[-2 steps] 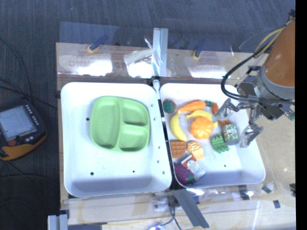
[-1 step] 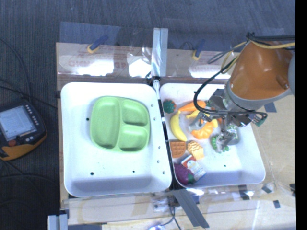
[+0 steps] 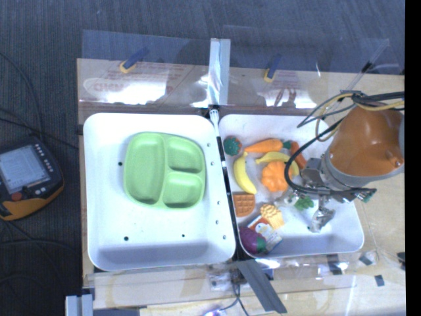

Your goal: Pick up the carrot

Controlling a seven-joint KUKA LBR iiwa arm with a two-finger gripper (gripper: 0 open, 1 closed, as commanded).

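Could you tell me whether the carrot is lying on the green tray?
No, the carrot lies in the right bin among the other toy foods, while the green tray sits in the left bin.

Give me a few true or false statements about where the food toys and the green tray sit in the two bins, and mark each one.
1. The green tray lies in the left bin. True.
2. The carrot lies in the left bin, on the tray. False: it lies in the right bin, near that bin's far wall, beside the yellow banana.
3. The hand hangs over the right bin. True.
4. The carrot is gripped by the hand. False: the carrot lies apart from the hand, up and to the left of it in the view.
5. The purple toy lies at the far wall of the right bin. False: it lies near the front left corner of that bin.
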